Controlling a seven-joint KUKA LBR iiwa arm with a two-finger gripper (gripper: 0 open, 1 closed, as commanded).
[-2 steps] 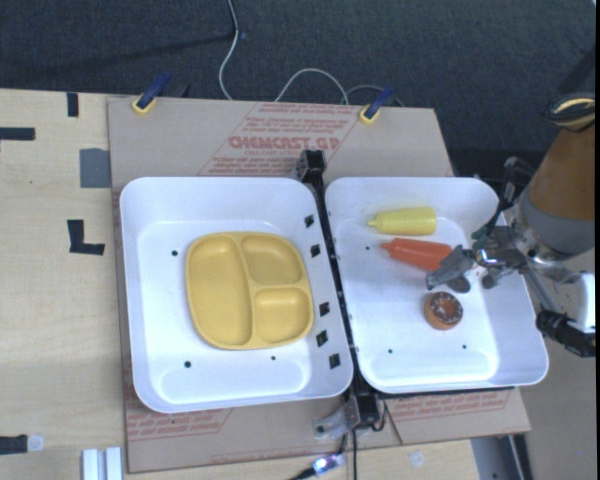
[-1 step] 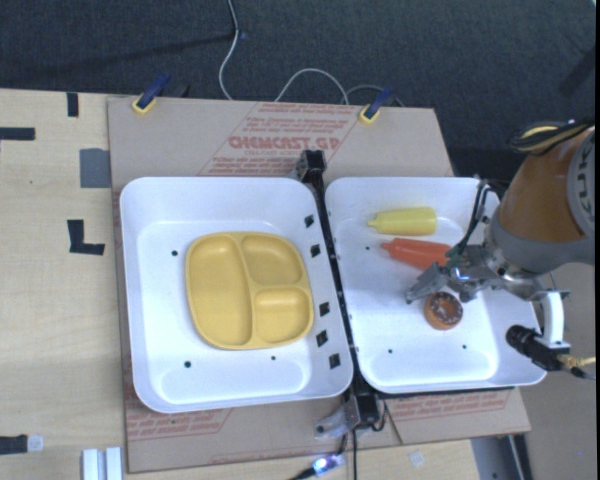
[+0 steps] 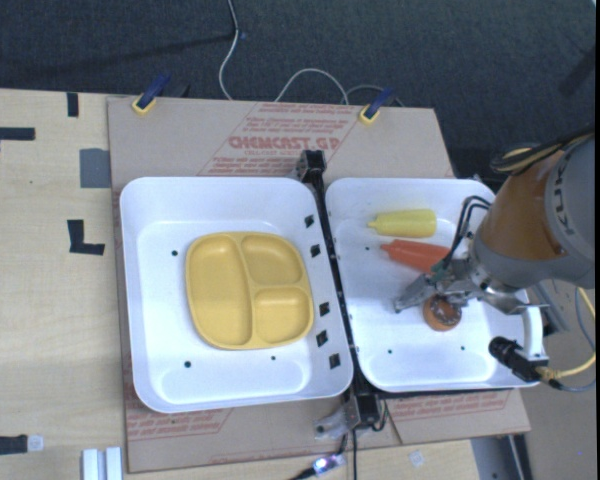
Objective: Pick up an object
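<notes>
Two shallow white bins sat side by side on a cardboard sheet that covered the bench. The left bin held a yellow divided plate, lying flat near its middle, with three compartments facing up. A dark divider strip ran between the bins where their rims met.

The right bin held three small things toward its upper and middle part. A yellow banana-shaped toy lay crosswise near the far wall, and just below it, almost touching, lay an orange-red carrot-like toy pointing left. Lower and to the right sat a small round brown object, close to the carrot but apart from it.

The gripper hung directly over that brown object, its metal fingers slanting down and left, one tip reaching the bin floor beside the object. Whether the fingers were spread or closed could not be told from this slant, and nothing showed clearly between them. The grey arm with its orange band came in from the right, above the bin's right rim.
</notes>
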